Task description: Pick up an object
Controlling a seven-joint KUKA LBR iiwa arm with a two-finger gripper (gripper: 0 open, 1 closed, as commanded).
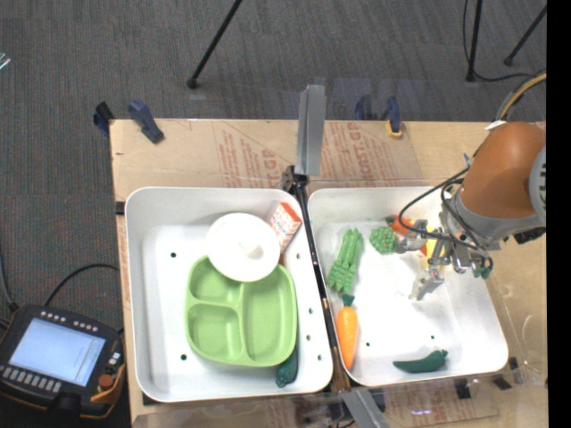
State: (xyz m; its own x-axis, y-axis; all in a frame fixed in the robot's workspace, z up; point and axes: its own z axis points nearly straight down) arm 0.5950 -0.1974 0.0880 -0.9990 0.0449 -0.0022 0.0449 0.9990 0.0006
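1. Approach is the step in hand, by my reading: the pincer (429,285) hangs over the right bin (495,328) at the end of the grey arm with its orange band (504,172), and nothing shows between its tips.
2. Whether the pincer is spread or closed I cannot tell; the wrist and its cables crowd that part of the view.
3. Candidate things lie around it in the right bin. A small green broccoli-like piece (384,239) sits up and to the view's left of the pincer, near it. A green asparagus bundle (346,259) lies further left, along the bin's left wall, with a carrot (347,330) just below it.
4. A dark green pepper (421,361) lies toward the bin's near edge, below the pincer and apart from it.
5. Directly under the tips the bin floor looks bare, so a straight descent would likely close on nothing.
6. The next move calls for shifting sideways over one item, the broccoli piece being nearest, lining the tips across it, then lowering and closing.
7. The left bin (147,328) holds a green divided tray (241,315), a white round plate (244,246) and a small carton (285,224), all well apart from the pincer.
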